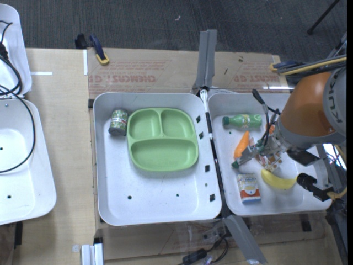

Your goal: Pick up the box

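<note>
White right bin point(309, 203), your inventory: box point(249, 187) flat near the front wall, banana point(277, 180) beside it, carrot point(241, 143), green bottle point(242, 121). End effector point(263, 152) above the carrot and banana; grip state cannot be told.

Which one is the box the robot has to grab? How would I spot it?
Look in the right white bin, the one the arm reaches into. Near its front edge lies the box, a small carton, white with an orange patch. It is the only flat, square-cornered thing there; the banana beside it is curved and yellow, the carrot orange and pointed.
</note>
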Robot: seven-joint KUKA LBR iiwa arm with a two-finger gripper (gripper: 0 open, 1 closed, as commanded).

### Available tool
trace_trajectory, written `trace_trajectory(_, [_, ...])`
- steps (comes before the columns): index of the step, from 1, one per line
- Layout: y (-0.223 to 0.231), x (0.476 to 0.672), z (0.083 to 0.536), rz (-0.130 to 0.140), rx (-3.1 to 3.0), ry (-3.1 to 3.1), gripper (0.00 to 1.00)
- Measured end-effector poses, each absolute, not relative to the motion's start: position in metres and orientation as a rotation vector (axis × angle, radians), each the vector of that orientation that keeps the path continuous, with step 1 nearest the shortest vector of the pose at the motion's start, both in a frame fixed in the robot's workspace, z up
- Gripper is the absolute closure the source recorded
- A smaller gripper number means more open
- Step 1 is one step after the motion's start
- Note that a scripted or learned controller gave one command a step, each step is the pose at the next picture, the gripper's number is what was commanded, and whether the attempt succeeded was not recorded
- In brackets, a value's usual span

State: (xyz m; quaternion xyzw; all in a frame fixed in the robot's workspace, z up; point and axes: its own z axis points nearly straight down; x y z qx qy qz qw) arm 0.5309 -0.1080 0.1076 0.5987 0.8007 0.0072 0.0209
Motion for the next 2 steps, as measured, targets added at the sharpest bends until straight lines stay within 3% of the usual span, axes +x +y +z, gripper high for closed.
trace_trajectory(1, [-0.111,0.491,0.107,0.022,1.57,2.666,0.0])
trace_trajectory(2, [-0.104,0.538,0.106,0.028,2.248,2.161,0.0])
